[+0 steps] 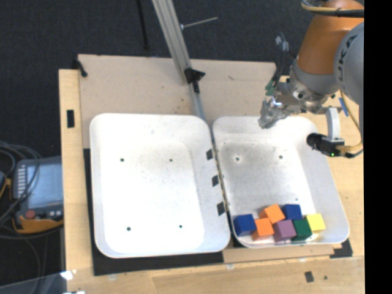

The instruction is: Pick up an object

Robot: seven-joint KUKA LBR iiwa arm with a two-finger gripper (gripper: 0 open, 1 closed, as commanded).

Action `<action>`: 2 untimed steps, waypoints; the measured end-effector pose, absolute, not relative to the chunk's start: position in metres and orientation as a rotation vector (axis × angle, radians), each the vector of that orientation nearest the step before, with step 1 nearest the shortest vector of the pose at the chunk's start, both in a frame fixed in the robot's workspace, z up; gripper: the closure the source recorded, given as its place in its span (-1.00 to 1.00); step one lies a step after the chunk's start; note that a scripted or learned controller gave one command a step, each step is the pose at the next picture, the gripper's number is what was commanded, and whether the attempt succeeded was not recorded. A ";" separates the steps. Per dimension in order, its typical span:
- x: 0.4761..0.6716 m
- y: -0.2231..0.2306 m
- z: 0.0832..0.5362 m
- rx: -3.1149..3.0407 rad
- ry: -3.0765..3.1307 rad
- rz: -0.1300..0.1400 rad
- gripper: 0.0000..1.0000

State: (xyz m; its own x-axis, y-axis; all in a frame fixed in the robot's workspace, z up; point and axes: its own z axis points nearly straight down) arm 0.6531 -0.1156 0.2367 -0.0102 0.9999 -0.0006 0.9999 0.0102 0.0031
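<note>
Several small coloured blocks lie clustered at the near edge of the right bin (318, 182): a blue one (244, 223), two orange ones (274, 212) (264, 226), a purple one (284, 229), a second blue (292, 211), a green one (302, 228) and a yellow one (315, 221). My gripper (267, 120) hangs over the far edge of the right bin, well away from the blocks. I see nothing between its fingers.
The left bin (147, 182) sits beside the right one. A slanted metal rail (174, 41) rises behind the bins. A black cable and connector (321, 143) hang off the arm at the right bin's right rim. A control pendant (37, 192) lies left of the bench.
</note>
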 end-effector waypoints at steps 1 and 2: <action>0.628 -0.072 0.227 2.217 2.227 -0.002 1.00; 0.605 -0.022 0.220 2.216 2.228 -0.001 1.00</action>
State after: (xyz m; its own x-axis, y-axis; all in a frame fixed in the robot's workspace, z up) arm 0.6051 -0.0220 0.2201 -0.0057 1.0000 0.0001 1.0000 0.0057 -0.0009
